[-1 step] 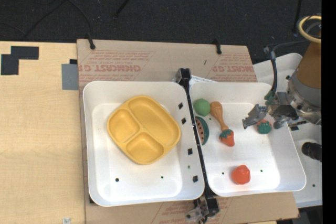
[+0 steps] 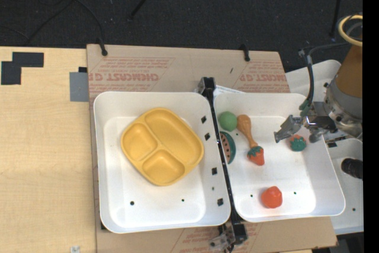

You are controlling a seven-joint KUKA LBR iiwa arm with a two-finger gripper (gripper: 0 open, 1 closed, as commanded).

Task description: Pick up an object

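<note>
My gripper [image 2: 303,131] hangs over the right side of the right bin [image 2: 308,198], its two grey fingers spread open. Just under the gap between them a small red toy with a green top [image 2: 297,143] lies on the bin floor. Left of it sit a tan drumstick-shaped toy with a red and green end [image 2: 250,138] and a green ball [image 2: 227,121]. A watermelon slice [image 2: 228,147] leans by the divider. Near the front of the bin is a red tomato-like toy [image 2: 272,197].
A yellow divided plate [image 2: 161,145] lies in the left bin [image 2: 112,198]. A black divider bar [image 2: 218,151] runs between the bins. The arm's orange band [image 2: 355,71] and wrist stand over the right bin's right rim.
</note>
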